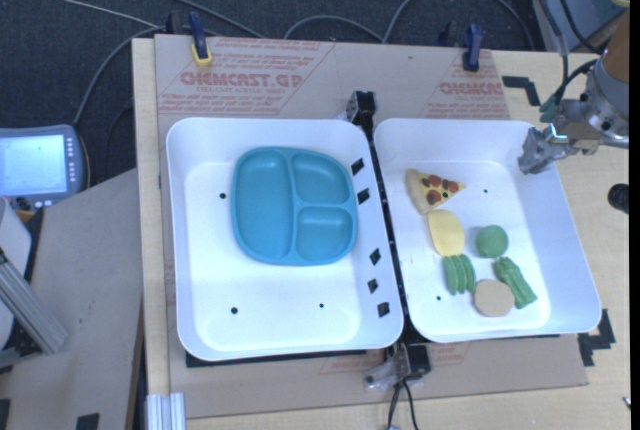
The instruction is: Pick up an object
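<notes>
We see the pizza slice (434, 188) in the right bin (575, 248), its tip pointing toward nine o'clock, lying at about eight o'clock from the gripper (535, 153), well apart; whether the fingers are open we cannot tell.

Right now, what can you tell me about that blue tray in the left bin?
The blue tray is a rounded, light-blue plate that looks like smooth plastic, split by raised ridges into three compartments: one long section on the left and two smaller ones on the right. It lies flat and face up on the floor of the left bin, toward the far half and slightly right of centre. Only the bin floor touches it. The gripper is well away, over the other bin's far right corner.
</notes>
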Controlling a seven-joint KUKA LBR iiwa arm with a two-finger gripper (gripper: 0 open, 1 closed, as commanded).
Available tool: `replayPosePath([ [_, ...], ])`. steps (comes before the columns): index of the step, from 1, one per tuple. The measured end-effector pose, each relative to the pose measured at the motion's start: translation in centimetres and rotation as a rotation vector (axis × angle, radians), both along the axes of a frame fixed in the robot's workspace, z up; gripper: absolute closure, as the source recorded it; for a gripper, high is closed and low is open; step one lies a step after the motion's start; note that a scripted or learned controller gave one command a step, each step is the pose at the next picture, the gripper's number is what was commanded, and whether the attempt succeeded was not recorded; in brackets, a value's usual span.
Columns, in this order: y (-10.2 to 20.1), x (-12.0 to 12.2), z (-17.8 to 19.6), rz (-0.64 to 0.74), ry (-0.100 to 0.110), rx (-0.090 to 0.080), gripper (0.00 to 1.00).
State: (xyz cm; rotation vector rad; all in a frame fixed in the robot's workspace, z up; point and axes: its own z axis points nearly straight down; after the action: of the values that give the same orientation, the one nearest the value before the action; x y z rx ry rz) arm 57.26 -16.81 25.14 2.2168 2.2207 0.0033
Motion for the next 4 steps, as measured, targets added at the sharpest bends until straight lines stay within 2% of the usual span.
replayPosePath([
  [1,6.0,0.0,-0.7,0.003,0.007,0.003,1.00],
  [4,20.8,-3.4,-3.0,0.003,0.009,0.004,1.00],
])
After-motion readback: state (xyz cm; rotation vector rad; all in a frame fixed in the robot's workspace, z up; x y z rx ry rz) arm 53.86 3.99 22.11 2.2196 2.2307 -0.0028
